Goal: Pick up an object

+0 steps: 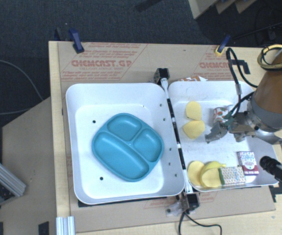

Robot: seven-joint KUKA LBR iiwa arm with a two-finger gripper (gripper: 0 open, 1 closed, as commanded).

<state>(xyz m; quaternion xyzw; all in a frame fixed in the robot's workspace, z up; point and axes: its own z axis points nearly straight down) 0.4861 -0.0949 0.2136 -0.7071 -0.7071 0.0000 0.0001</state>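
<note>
Since the arm enters from the right of the frame, the gripper (218, 130) is seen low inside the right bin (207, 88), at centre right, just beside two yellow pieces (193, 120). Whether anything is gripped cannot be told. More yellow pieces (204, 174) and small packets (241, 169) lie along the bin's lower edge, probably as further candidates. In the left bin (77, 102), a blue divided tray (126, 146) is set, well apart on the worktop (106, 60).
</note>
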